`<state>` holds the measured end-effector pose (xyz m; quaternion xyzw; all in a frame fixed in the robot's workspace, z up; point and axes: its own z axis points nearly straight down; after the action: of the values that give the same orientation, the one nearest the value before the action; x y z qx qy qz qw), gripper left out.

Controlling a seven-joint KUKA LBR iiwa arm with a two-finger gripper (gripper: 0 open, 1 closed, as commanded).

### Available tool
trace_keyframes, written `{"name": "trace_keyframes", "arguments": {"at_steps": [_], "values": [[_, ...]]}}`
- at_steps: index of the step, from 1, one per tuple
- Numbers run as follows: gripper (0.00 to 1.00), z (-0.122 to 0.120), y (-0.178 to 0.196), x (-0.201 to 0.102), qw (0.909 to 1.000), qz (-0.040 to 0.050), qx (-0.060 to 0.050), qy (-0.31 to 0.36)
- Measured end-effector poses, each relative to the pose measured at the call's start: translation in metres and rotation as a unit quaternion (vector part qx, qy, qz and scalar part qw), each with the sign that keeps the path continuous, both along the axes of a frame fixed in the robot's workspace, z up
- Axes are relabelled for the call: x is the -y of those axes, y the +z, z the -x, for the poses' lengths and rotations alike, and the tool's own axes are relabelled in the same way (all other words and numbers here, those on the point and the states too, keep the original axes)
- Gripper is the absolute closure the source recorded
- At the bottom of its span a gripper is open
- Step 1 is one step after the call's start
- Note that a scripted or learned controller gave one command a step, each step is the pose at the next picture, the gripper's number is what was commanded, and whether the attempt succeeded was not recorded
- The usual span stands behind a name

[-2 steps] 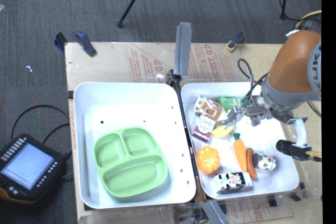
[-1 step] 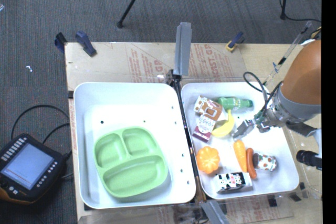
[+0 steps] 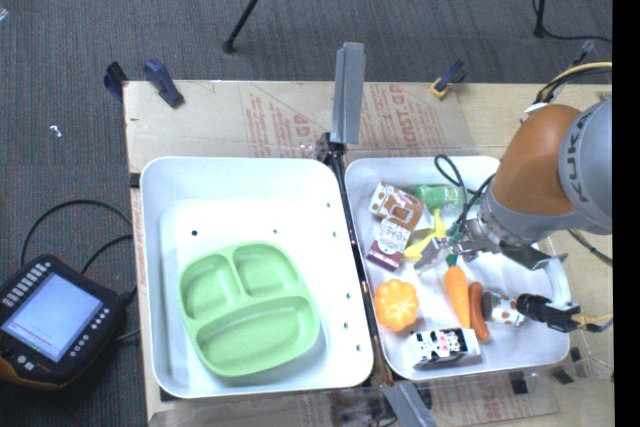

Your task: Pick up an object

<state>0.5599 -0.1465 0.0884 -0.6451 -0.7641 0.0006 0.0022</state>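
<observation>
Now | gripper: grip state unclear | beside smooth tapered carrot | ribbed pumpkin

The divided tray lies in the left bin; the pumpkin, carrot and cartons lie in the right bin.

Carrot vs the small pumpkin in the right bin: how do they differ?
Shape: the carrot is long and tapered, the pumpkin squat, round and ribbed.
Place: the pumpkin sits by the bin's left wall, the carrot nearer its middle, just below the gripper.
Neighbours: the carrot lies alongside a sausage-like piece; the pumpkin lies beside the cow-print box.
Shared: both are orange and lie loose in the right bin.
</observation>
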Motion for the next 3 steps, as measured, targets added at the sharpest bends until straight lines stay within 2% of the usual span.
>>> {"name": "trace_keyframes", "arguments": {"at_steps": [1, 2, 3], "values": [[0.0, -0.063, -0.001, 0.015, 0.9978, 0.0002, 0.002, 0.067], [0.0, 0.026, -0.002, 0.048, 0.9998, -0.0003, 0.0, -0.02], [1.0, 0.026, 0.006, 0.049, 0.9997, -0.0015, -0.001, -0.024]]}}
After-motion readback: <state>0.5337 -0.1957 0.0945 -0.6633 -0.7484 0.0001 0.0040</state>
